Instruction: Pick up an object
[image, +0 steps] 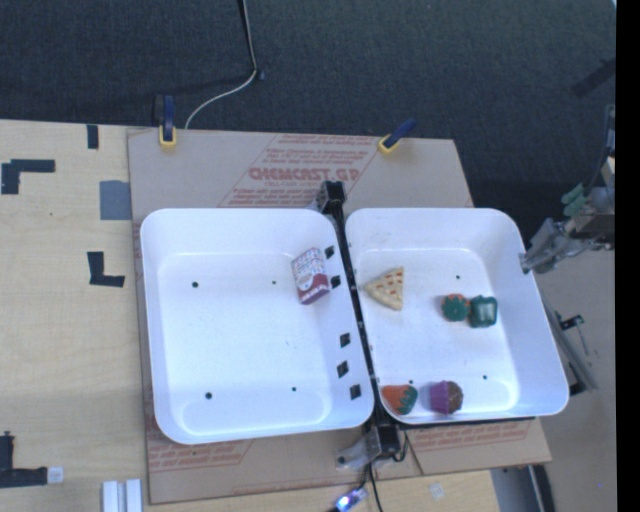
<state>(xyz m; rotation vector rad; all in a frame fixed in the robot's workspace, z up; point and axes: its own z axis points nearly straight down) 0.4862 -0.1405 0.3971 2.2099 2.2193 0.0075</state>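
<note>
The bench carries two white bins side by side. The left bin (170, 330) holds a single small red and white carton (311, 276), lying near the shared middle wall at about two o'clock from that bin's middle. The right bin (500, 232) holds the rest: a yellow pizza slice (386, 288) at about ten o'clock from its middle, a pair of green toys (470, 310) touching each other at about three o'clock, and along the near rim a red and green piece (400, 399) just beside a purple piece (446, 397), at around six o'clock.

The gripper (545, 250) sits at the far right edge of the view, outside the right bin and just past its rim at about two o'clock from that bin's middle. It is small and partly blurred here, so I cannot tell whether it is apart or together. Nothing lies between it and any toy, and nothing appears to be carried.

By my reading, the task is at its opening step: the arm is parked clear of the bins and no object has been chosen yet. The next move calls for a swing in over the right bin and a descent straight onto one item. The pizza slice looks the easiest target, since it lies apart from its neighbours; the touching green pair risks a muddled grasp.
</note>
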